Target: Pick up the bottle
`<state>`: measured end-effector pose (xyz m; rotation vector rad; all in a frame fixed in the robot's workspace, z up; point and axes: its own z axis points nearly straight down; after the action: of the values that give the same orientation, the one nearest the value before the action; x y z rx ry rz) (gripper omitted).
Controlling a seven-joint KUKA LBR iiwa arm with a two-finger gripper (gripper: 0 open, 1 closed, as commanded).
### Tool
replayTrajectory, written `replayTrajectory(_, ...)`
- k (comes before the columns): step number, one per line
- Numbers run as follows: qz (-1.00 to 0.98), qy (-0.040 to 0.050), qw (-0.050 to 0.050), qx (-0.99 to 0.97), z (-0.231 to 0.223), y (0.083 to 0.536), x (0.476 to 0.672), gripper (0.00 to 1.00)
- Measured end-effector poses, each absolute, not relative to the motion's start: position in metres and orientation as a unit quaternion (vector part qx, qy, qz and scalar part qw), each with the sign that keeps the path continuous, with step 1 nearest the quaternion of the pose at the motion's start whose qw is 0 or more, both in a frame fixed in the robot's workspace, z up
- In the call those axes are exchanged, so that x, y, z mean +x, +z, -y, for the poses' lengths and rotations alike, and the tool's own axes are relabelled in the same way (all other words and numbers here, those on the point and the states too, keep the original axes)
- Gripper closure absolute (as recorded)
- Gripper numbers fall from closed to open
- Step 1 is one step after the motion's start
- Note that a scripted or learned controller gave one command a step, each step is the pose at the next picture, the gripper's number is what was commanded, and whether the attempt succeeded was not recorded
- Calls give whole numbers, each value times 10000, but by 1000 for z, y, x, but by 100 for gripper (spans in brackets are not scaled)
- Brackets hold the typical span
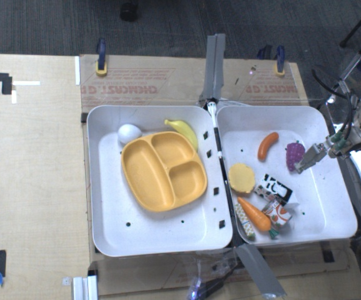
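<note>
A small bottle (pixel 274 189) with a black and white label lies on its side in the right bin (pixel 330 227), near the middle. A carrot (pixel 254 213) and a small orange-printed carton (pixel 281 215) crowd it at the front. My gripper (pixel 303 164) reaches in from the right edge and hangs low over the bin, just right of a purple bunch of grapes (pixel 295 154). It is up and to the right of the bottle, about a hand's width away, and nothing shows in it.
Also in the right bin are an orange sausage (pixel 267 145) and a yellow round piece (pixel 242 178). The left bin (pixel 102 217) holds a yellow divided plate (pixel 163 169), a white egg (pixel 129 132) and a banana (pixel 184 131). A grey divider (pixel 215 67) stands behind.
</note>
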<state>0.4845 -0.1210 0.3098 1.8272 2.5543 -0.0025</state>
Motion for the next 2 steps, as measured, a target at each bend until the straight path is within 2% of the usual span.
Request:
replayTrajectory(1, -8991, -4, -4, 4377, 132, 247, 478, 0)
replayTrajectory(2, -9501, 8, 125, 3116, 110, 116, 484, 0)
